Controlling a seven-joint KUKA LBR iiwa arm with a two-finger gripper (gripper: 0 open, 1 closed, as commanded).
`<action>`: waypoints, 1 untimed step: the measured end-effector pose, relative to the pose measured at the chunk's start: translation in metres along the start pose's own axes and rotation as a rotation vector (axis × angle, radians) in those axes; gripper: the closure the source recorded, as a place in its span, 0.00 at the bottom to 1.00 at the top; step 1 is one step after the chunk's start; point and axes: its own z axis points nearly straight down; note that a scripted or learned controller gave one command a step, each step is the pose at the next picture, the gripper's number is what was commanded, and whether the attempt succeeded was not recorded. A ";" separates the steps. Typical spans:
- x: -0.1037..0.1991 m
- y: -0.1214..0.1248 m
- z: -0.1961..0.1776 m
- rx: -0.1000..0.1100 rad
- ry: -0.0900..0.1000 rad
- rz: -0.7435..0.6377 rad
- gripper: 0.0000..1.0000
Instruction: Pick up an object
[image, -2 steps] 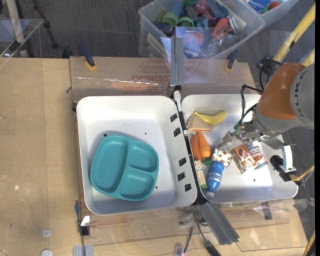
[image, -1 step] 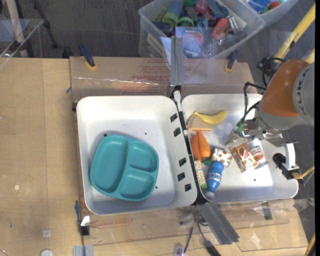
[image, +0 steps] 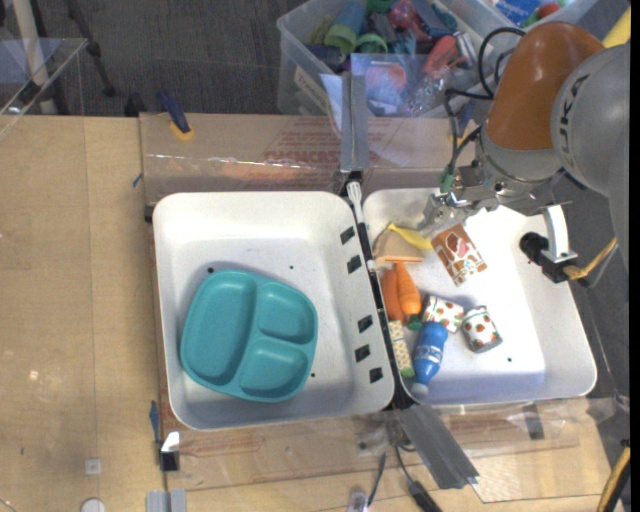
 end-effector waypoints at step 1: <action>-0.016 -0.076 -0.005 0.003 0.001 0.069 1.00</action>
